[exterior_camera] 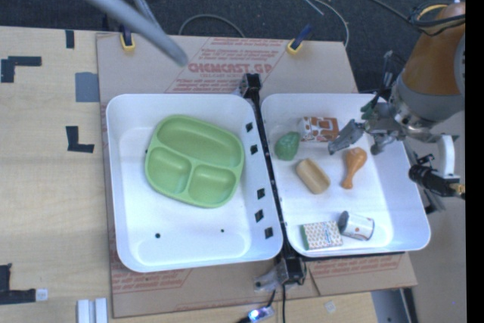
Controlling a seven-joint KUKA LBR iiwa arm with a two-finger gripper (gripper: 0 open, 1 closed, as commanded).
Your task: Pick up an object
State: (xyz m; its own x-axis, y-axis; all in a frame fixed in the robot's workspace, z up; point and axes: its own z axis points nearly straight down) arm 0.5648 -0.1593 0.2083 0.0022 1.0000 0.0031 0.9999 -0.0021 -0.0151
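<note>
A pale wooden counter [45, 185] carries a cardboard sheet [227, 64], and on that sit two shallow white bins side by side. The left bin [128, 231] holds a green sectioned plate [195, 160], tilted slightly. The right bin [401, 215] holds the small things: a tan bread-roll toy [312, 175] near its centre, an orange toy drumstick [352, 165] at about three o'clock from the roll, a green rounded toy [286, 145] at ten o'clock, a brown-and-white carton [319, 128] at twelve, a patterned flat packet [321, 235] at six and a small grey-and-white can [356, 226] lying on its side at five.

The arm's pincer [361, 134] hangs with its fingers spread wide, holding nothing, just above the drumstick's fat end.

The drumstick is the likeliest pick. It looks like light, stiff, smooth plastic, so it may slip or roll. A grip across the thick bulb, not the thin shank, seems safest.
</note>
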